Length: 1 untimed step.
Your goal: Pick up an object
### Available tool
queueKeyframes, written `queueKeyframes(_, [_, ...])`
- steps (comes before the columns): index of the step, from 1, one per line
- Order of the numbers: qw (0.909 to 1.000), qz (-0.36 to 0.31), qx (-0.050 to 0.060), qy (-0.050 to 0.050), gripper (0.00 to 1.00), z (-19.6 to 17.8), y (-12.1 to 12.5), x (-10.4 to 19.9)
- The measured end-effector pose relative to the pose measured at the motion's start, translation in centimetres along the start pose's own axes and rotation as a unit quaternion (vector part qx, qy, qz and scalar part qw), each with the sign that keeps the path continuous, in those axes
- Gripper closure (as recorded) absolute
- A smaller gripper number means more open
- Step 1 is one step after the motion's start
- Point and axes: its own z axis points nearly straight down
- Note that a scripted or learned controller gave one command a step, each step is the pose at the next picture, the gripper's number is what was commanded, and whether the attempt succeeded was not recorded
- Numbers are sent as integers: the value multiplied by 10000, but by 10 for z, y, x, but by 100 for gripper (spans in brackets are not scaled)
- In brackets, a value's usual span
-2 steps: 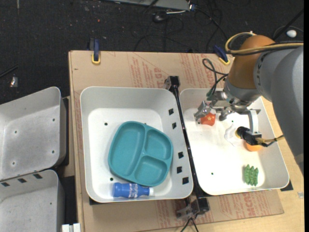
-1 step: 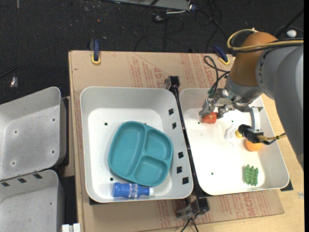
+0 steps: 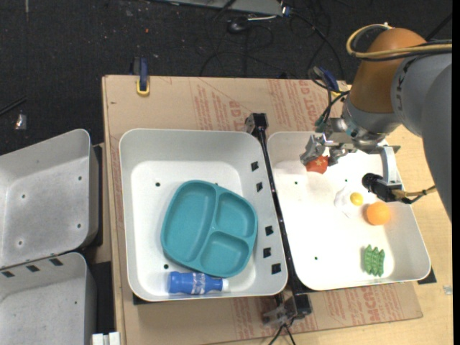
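Note:
My gripper (image 3: pixel 319 157) hangs over the far left part of the right bin (image 3: pixel 402 272), below the orange band of the arm. A small red object (image 3: pixel 317 165) sits between its fingertips, and the fingers are shut on it. Elsewhere in that bin lie a white and yellow piece (image 3: pixel 350 199), an orange ball (image 3: pixel 377 213) and a green ridged item (image 3: pixel 372 259) near the front right corner.
The left bin (image 3: pixel 136 192) holds a teal divided plate (image 3: pixel 208 228) and a blue bottle (image 3: pixel 195 284) lying on its side at the front wall. A black divider (image 3: pixel 272 200) runs between the bins. Grey trays (image 3: pixel 43 192) stand at the left.

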Motion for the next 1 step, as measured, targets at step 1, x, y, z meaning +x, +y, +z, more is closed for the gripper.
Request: queueKeyframes(1, [10000, 9, -1, -5, 100, -44, -1, -5])
